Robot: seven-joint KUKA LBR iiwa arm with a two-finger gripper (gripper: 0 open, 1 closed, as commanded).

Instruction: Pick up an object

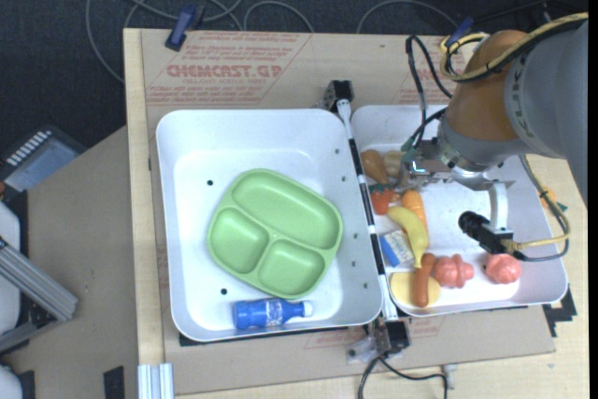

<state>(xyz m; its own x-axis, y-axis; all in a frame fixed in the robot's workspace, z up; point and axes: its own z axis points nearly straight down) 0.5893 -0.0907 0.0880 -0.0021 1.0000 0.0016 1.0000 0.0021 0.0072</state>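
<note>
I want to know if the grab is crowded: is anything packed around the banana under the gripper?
Yes. The banana lies among other toys in the right bin: a carrot touches it above, a blue packet sits beside it. The gripper is just above this cluster.

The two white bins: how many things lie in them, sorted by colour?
Green: 1, the divided plate
Blue: 2, the bottle and a small packet
Yellow: 1, the banana
Orange or red: 3, a carrot, a sausage, a small red piece
Pink: 2, toys
Brown: 1, a lump
Total: 10
</note>
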